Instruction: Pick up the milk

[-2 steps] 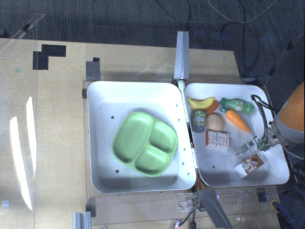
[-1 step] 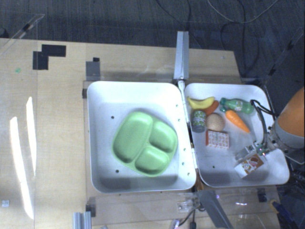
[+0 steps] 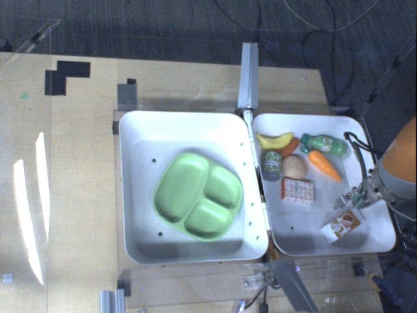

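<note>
Centre the two-finger gripper [image 3: 355, 201], finger state indiscernible, over the small white-and-brown milk carton [image 3: 341, 227] lying just below it, clear of the bin wall [image 3: 389, 240].

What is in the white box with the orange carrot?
The right bin holds the carrot, a banana, green bottle, can, egg, red box and milk.

The arm [image 3: 399, 165] is cut off by the right edge. The gripper [image 3: 354, 201] is blurred against the milk [image 3: 341, 226]; its print is too small to read.
</note>
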`<state>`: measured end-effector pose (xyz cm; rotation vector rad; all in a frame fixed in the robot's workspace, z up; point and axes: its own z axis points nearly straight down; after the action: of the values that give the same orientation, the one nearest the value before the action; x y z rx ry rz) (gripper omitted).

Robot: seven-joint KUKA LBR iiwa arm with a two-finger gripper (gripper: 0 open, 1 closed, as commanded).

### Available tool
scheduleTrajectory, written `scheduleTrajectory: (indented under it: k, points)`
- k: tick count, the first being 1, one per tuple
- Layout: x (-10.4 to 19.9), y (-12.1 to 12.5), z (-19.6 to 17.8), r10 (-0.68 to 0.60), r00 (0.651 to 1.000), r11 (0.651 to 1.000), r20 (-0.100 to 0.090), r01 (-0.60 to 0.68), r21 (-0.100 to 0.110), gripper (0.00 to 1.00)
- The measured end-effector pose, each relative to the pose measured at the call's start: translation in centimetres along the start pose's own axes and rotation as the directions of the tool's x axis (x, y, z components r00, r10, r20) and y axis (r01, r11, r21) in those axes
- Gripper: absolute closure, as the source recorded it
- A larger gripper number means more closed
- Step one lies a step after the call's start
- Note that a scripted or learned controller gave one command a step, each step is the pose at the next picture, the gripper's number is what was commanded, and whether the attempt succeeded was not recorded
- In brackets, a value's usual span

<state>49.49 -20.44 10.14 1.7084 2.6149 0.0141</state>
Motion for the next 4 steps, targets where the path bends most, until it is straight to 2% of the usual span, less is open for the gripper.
scheduleTrajectory:
  k: [1, 2, 4]
  points:
    - [0.0, 0.0, 0.0, 0.0, 1.0, 1.0, 0.0, 0.0, 0.0, 0.0]
    - [0.1, -0.4, 1.1, -0.106, 0.994, 0.994, -0.003, 0.106, 0.006, 0.0]
    - [0.1, -0.4, 1.2, -0.065, 0.998, 0.998, -0.004, 0.065, 0.007, 0.0]
